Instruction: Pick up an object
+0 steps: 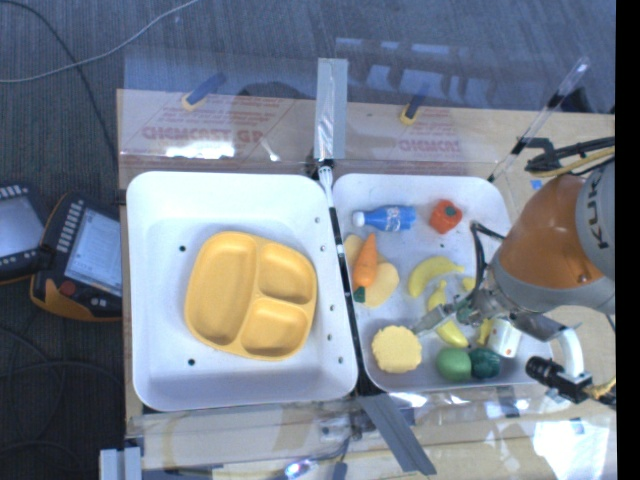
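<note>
The right bin [500, 203] holds several toy foods. A blue bottle [385, 218] and a red tomato [446, 216] lie at the back. An orange carrot [366, 257] is at the left and a yellow banana [437, 270] in the middle. A round yellow piece [396, 349], a green lime [453, 364] and a dark green piece [486, 363] sit near the front. My gripper [455, 315] is low in this bin, over small yellow pieces [452, 334] just in front of the banana. The wrist hides what lies directly under it.
The left bin [160, 208] carries a yellow divided tray [252, 293]. A raised divider [340, 268] separates the bins. The arm's orange band [550, 238] overhangs the right bin's right side. A teach pendant [78, 258] lies on the floor at the left.
</note>
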You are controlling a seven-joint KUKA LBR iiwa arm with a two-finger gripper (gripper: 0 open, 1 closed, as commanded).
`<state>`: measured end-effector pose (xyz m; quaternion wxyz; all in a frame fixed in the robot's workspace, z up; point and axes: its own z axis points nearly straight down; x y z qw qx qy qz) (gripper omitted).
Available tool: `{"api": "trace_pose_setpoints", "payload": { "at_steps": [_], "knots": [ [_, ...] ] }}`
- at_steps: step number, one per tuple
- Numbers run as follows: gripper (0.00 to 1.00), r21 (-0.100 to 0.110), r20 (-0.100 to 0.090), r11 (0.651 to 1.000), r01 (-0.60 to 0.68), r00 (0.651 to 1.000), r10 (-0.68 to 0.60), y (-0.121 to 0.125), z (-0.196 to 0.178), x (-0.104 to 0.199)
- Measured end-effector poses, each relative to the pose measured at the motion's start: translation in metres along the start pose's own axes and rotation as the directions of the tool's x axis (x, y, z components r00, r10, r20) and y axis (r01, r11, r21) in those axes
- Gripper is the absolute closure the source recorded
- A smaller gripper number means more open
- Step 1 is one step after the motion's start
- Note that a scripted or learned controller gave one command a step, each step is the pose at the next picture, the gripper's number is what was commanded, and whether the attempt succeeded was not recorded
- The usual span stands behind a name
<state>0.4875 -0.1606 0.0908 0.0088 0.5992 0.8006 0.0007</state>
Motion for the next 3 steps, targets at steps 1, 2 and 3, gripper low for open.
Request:
{"api": "trace_pose_setpoints", "payload": {
  "at_steps": [1,2,3],
  "knots": [
    [1.00,-0.002,-0.004,1.000,0.002,1.000,-0.002,0.002,-0.010,0.002],
    [1.00,0.015,-0.009,0.989,-0.145,0.989,0.145,0.073,-0.116,0.005],
    [1.00,0.016,-0.009,0.990,-0.141,0.990,0.141,0.163,-0.125,0.015]
  ]
}}
